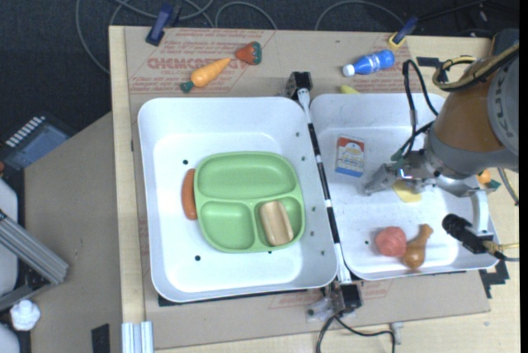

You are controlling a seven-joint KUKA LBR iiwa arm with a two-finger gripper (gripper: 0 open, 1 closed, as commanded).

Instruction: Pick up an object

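In the right bin (363,108), my gripper (394,178) hangs low over the middle, with the grey and orange arm (470,124) coming in from the right. A small yellow object (407,193) lies just under and beside the gripper, partly hidden by it. A white and blue carton (350,156) lies a little to its upper left. A pink ball (391,241) and a brown drumstick (417,245) rest near the bin's front wall, below the gripper.
The left bin (165,145) holds a green divided plate (239,178) with a tan bun (276,223) in one compartment and a red sausage (190,193) beside it. Behind the bins lie a toy carrot (206,72) and a blue bottle (371,63).
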